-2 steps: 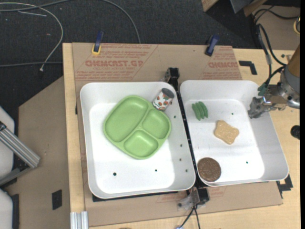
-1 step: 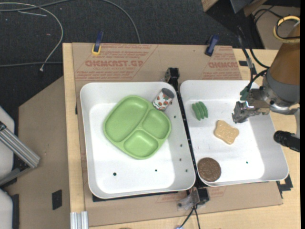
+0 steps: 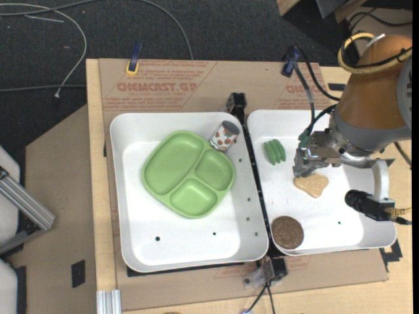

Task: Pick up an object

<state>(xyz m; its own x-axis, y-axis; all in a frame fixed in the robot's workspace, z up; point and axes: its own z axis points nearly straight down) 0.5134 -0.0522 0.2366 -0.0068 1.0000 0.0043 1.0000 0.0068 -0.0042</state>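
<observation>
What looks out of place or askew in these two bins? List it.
The small patterned cup lies tipped on its side against the green divided plate in the left bin. The brown round cookie sits at the near edge of the right bin. Nothing looks spilled or broken.

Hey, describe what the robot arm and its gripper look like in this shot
The arm is bulky and rounded, orange above a grey wrist section. A yellow-edged ring and dark cables sit near its top. The gripper is small, metallic grey, with dark wiring running to it.
</observation>
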